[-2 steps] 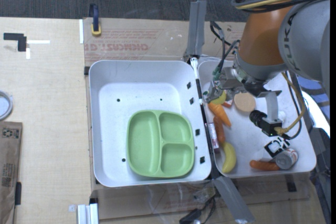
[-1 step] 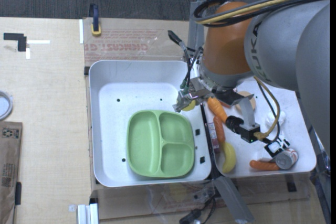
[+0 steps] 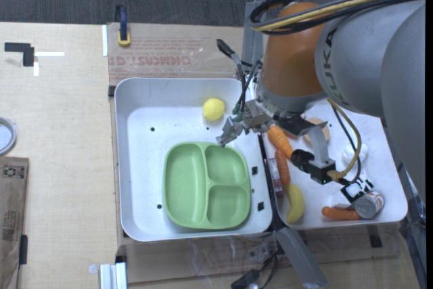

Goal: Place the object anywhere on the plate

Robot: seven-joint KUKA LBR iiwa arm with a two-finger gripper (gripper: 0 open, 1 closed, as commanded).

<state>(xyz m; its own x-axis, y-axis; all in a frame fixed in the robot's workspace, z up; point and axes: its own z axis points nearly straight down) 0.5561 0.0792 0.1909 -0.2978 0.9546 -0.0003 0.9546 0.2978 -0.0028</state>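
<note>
Plate [image 3: 206, 186]: pale green, rounded-square, divided into three compartments, one long section on its left side and two smaller ones on its right. Lies flat on the floor of the left white bin [image 3: 135, 145], toward that bin's near right corner, all compartments bare.

Object [image 3: 214, 109]: small yellow ball-shaped item, possibly a toy lemon. Rests on the same bin's floor near the far wall, apart from the plate, beyond its far right corner.
</note>
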